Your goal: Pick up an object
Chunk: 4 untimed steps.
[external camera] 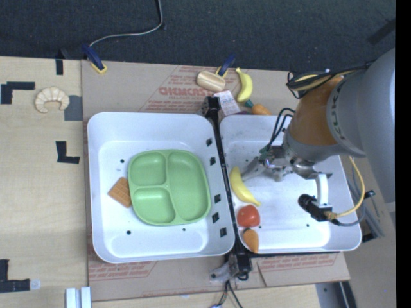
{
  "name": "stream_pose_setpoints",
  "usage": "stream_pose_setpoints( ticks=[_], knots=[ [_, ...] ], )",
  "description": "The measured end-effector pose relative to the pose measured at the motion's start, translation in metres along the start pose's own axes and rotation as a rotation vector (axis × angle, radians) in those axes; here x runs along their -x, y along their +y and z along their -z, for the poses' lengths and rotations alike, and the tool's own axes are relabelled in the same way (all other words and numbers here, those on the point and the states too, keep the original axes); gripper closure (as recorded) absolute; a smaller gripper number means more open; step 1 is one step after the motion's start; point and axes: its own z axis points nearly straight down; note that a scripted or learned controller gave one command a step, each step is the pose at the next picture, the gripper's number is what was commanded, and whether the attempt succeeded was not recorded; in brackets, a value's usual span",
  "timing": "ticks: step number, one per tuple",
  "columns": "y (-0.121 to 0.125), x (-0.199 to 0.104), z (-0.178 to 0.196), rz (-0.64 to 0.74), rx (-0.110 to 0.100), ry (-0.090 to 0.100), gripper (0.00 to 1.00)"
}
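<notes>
Over the right bin [334, 239], the gripper [275, 167] is lowered near the bin's middle; whether it is open or shut cannot be told, and nothing is seen held. Just left of it a banana [243, 187] lies on the bin floor, with a tomato [248, 216] and an orange piece [251, 239] below. A green plate [170, 187] is seen in the left bin [106, 133].

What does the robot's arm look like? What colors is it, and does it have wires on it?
The arm is big, round and grey, with an orange band above its wrist. Thin black cables loop along it, and a yellow cable curls below. Its end effector is a small grey metal part, with a white piece beside it.
</notes>
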Motion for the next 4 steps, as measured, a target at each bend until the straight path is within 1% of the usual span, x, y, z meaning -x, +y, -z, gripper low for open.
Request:
stream_pose_setpoints(
  ticks=[1, 2, 3, 4],
  knots=[
    [0.033, -0.085, 0.098, 0.003, -0.004, 0.004, 0.00],
    [0.016, -0.044, 0.097, 0.000, -0.007, 0.001, 0.00],
    [0.004, -0.014, -0.001, 0.001, -0.004, 0.003, 0.00],
    [0.004, -0.013, 0.009, 0.000, -0.002, 0.001, 1.00]
  ],
)
